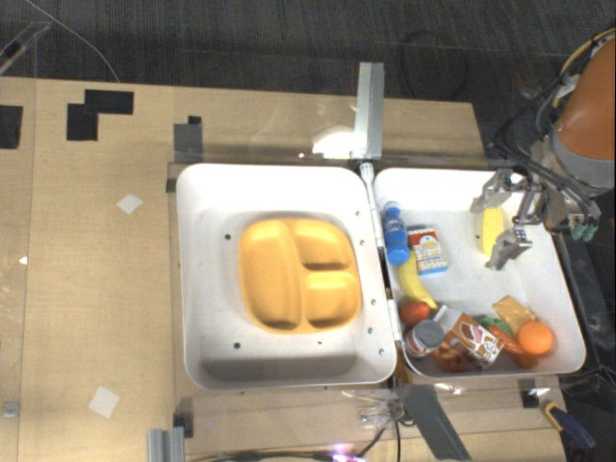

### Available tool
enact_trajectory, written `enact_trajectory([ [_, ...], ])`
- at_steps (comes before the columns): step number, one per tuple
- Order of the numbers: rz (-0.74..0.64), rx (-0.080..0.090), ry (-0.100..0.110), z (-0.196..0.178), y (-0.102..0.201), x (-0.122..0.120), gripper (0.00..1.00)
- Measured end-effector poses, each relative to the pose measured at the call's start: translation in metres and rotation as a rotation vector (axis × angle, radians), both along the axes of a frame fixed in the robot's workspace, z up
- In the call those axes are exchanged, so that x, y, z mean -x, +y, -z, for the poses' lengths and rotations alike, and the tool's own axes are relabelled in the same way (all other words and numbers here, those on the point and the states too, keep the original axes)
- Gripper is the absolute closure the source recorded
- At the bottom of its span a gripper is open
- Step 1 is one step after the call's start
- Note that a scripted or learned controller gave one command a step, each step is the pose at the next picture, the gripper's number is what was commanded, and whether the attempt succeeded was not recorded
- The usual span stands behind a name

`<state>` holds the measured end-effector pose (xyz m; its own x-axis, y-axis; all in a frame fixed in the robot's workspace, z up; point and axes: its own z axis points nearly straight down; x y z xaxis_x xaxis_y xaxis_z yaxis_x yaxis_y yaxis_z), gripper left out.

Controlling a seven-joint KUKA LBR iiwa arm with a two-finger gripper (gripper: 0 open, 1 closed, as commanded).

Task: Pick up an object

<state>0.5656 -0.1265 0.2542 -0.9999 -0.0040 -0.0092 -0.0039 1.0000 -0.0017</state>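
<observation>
My gripper (pixel 499 221) hangs over the upper right part of the right bin (pixel 553 287), with the arm coming in from the right. Its two fingers stand apart, one at the top (pixel 490 195) and one below (pixel 507 248). A small yellow block (pixel 493 227) lies between them, and I cannot tell whether the fingers touch it. To the left along the bin's wall are a blue bottle (pixel 393 231), a small red and white carton (pixel 427 251) and a banana (pixel 413 280).
The right bin's front holds a red fruit (pixel 415 312), a grey-capped can (pixel 427 335), a brown snack packet (pixel 476 342), a tan cracker (pixel 512 309) and an orange (pixel 535 338). A yellow divided tray (pixel 298 272) lies in the left bin (pixel 207 258).
</observation>
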Motion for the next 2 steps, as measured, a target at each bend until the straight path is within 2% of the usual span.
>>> enact_trajectory([
  [1,0.119,-0.001,-0.016,0.15,0.016,-0.038,0.0],
  [2,0.368,-0.005,-0.006,0.165,0.013,-0.036,0.0],
])
